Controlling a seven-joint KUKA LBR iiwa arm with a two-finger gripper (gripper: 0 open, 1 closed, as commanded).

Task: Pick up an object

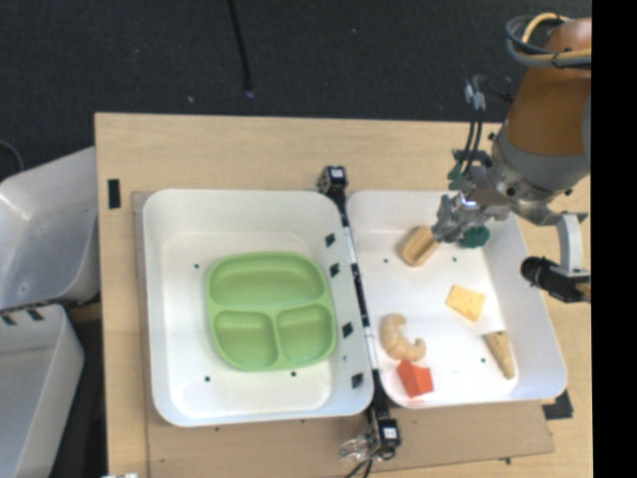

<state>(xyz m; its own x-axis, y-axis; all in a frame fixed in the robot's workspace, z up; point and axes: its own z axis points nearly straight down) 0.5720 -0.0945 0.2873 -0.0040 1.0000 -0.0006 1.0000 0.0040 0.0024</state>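
The right bin (528, 366) holds several small food pieces: a tan bread-like roll (418, 246) near its back, a yellow cheese wedge (465, 303), a pale shrimp-shaped piece (400, 338), a red block (416, 378) and a tan cone (501, 354). My gripper (456, 219) hangs over the back of this bin, just right of and above the tan roll. A teal part (478, 234) shows beside it. Nothing is visibly held.
In the left bin (169, 366) lies a green three-compartment plate (270, 310). A black-clipped divider (350, 287) runs between the bins. The wooden bench (219, 147) surrounds them, with white boxes (40, 257) off its left edge.
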